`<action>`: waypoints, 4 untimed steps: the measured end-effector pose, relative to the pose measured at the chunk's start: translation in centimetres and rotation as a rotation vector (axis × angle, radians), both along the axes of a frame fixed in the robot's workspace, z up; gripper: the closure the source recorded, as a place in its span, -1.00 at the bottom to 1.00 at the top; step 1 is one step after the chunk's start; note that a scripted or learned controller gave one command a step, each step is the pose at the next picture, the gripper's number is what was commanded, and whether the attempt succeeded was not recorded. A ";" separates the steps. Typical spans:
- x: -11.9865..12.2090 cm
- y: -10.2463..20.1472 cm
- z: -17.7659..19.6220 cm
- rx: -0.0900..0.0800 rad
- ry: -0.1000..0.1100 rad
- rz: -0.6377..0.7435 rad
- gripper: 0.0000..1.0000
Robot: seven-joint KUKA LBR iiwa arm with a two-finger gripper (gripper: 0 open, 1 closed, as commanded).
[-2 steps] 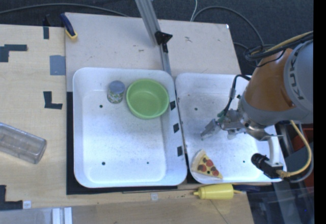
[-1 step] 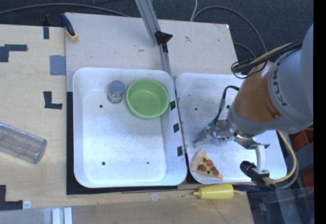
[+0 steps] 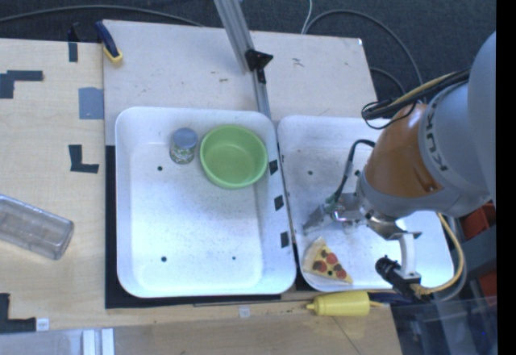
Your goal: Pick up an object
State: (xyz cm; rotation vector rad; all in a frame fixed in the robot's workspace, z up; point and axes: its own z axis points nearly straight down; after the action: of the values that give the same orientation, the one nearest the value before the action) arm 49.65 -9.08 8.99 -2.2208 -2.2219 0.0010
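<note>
The gripper (image 3: 321, 216) was seen low in the right bin (image 3: 322, 144), its fingers apart with nothing between them. The pizza slice (image 3: 326, 261) lay just below it, lower right. It should be gripped across its middle, slowly.

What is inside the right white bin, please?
The right bin holds a pizza slice near its front edge. The end effector and arm cover part of the floor.

Left bin mostly open; right bin crowded
Bowl (image 3: 234, 156) and can (image 3: 184, 145) block the left bin's (image 3: 133, 208) far end; the arm (image 3: 419, 160) and pizza slice (image 3: 326, 261) fill the right bin (image 3: 310, 144).
</note>
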 end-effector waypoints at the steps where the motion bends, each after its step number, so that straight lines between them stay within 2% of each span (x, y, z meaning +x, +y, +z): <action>1: 0.0 0.1 1.0 0.002 0.001 0.001 1.00; 4: -0.3 -1.9 14.3 -0.001 -0.004 0.000 1.00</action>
State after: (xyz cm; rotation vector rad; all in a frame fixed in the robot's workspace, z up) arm 49.32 -10.93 23.28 -2.2226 -2.2246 -0.0023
